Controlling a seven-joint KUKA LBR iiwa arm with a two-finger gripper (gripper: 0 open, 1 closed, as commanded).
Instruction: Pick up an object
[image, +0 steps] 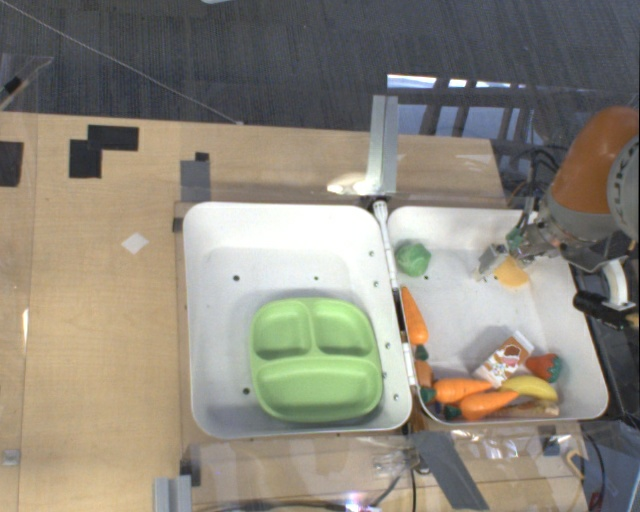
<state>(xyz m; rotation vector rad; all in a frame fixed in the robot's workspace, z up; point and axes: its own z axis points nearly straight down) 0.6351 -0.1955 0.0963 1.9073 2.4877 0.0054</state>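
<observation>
Spanning the bench side by side are two shallow white bins: the left bin (210, 300) bears a green divided plate (316, 358), and the right bin (470, 330) holds toy food. Along its near wall a heap is seen: carrots (478, 395), a banana (530, 387) and a small printed packet (503, 360), with one more carrot (413, 318) laid against the divider. A green round piece (412, 259) lies near the far left corner. The smallest item, a pale yellow piece (514, 274), sits on the bin floor directly under the gripper (500, 256), which is lowered at the far right. Whether it is clenched or released cannot be told. The yellow piece is judged light, stiff and smooth, likely slippery; it would best be taken across its narrow middle.
</observation>
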